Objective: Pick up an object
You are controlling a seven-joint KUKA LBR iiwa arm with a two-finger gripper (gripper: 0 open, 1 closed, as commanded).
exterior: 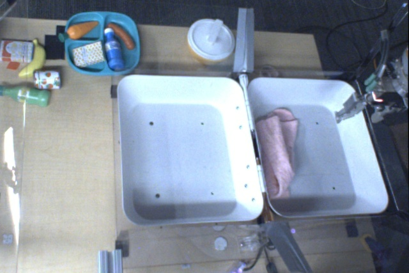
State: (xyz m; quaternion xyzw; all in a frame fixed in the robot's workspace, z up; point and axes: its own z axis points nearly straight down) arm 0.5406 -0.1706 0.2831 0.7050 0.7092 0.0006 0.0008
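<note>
A pink folded cloth (280, 150) lies in the right bin (358, 201), along its left wall, stretched from the middle toward the front. My gripper (347, 109) is at the right bin's far right corner, low over the rim and well right of the cloth. Nothing shows in it. The arm's wrist (383, 96) sits just beyond the bin's right edge, partly cut off by the frame.
The left bin (128, 156) stands beside the right one, a metal rail (244, 41) rising behind their joint. On the bench at the back left are a blue divided plate (131, 29) of toy food, a white lidded cup (211, 39), a banana (33, 59), a small can (47, 79) and a green bottle (27, 95).
</note>
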